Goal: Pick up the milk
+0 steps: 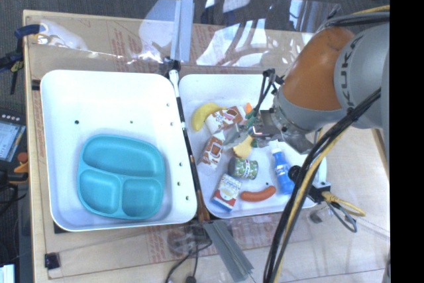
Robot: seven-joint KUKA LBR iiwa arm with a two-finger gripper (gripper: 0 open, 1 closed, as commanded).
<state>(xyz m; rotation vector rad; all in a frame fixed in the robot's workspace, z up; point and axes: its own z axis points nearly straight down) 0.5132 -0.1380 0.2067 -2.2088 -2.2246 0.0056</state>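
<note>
Camera view looks down on a tabletop covered with board printed in faint red writing too small to read. The one legible mark is "KUKA" in dark letters on the grey arm, beside its orange band.

The landmark is the banana near the upper left of the right bin. The milk carton is taken to be the small white carton with red and blue print. It lies tilted on its side well below the banana, by the bin's lower edge, and its label cannot be read. Two brown-and-white cartons could also be milk. One is just right of the banana, the other just below it.

The gripper hangs to the right of the banana, above the milk carton and apart from it. Whether it is released or clenched cannot be told.

A green can, a sausage and a blue bottle lie below and right of the banana. A teal divided plate sits down to its left in the left bin.
</note>
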